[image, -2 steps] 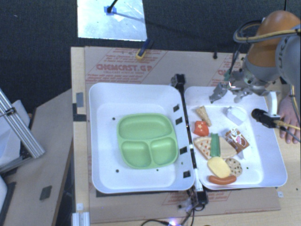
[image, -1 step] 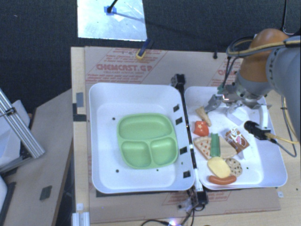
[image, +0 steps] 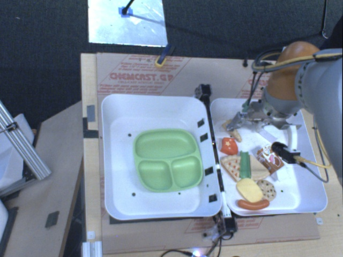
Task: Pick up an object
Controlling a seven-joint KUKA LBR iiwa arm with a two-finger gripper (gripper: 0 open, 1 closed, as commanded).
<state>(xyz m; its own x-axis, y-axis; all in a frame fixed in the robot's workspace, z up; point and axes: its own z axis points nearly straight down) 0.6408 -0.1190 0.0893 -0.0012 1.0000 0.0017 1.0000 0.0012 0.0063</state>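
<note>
- Nearest candidate for me is the small tan lump of toy food, sitting in the upper left part of the right-hand shallow white bin, just above the red toy tomato piece. It's a stubby thing, and I can't really make out a long axis on it from up here.
- My gripper is hanging just up and a hair left of that lump, tips aimed down and toward the divider between the bins. So my guess is the lump lies a short hop toward the near edge of the bin and slightly right of my tips.
- Honestly can't tell whether my jaws are released or clenched, they're a dark blur from this angle. Nothing visible between them, so I'm not claiming I've got anything.
- Further down the same bin: a waffle-patterned wedge, a green stick-shaped piece lying lengthways toward the near edge, a small brown-and-white wrapped packet, a yellow rounded block, a round brown cookie and a red-orange toy sausage lying crosswise. All packed close, some touching, so a grab there looks messier.
- Left-hand white bin holds a light green divided plastic tray, well apart from me.
</note>
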